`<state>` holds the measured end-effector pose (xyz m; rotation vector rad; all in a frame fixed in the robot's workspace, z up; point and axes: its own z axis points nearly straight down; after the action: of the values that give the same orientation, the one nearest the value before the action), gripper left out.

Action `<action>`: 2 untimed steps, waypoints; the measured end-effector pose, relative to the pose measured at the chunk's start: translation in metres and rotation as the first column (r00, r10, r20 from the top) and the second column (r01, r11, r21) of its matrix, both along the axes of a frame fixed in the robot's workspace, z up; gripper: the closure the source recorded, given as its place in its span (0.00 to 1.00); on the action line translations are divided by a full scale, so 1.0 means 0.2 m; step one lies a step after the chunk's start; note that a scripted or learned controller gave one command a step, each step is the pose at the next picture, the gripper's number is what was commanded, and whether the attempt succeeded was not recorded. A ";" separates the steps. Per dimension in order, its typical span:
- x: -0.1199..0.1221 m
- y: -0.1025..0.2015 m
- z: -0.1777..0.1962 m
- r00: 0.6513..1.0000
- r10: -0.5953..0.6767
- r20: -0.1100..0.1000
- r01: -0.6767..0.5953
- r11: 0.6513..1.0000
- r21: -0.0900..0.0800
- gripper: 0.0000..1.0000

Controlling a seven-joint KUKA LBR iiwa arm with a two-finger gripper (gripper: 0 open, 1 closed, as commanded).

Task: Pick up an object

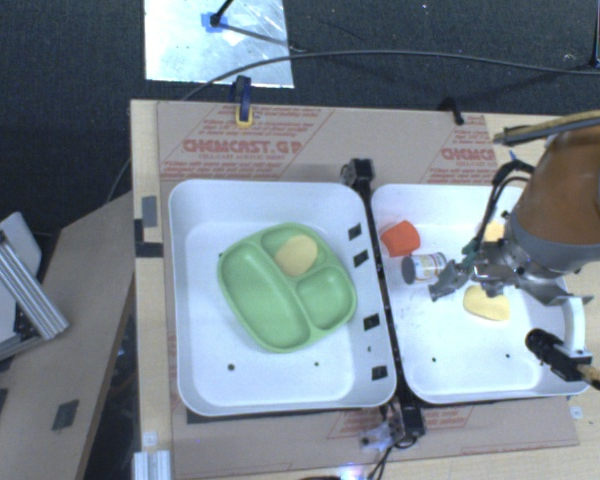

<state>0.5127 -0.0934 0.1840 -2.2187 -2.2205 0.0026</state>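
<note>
Grey gripper (450, 283) hung low in right bin (420, 373), finger state unclear, cannot tell. Small clear jar (423, 267) lay on side just left of it, long axis left-right; orange block (401, 237) beyond, yellow piece (488, 304) right

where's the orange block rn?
In the right bin, upper-left area near the divider, just above the small clear jar and left of the tool.
</note>
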 end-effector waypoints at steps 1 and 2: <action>-0.03 0.01 -0.22 1.000 0.000 0.000 0.000 1.000 0.001 0.00; -0.03 0.01 -0.48 1.000 0.000 0.001 0.000 1.000 0.001 0.00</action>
<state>0.5059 -0.0913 0.0876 -2.2185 -2.2208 0.0013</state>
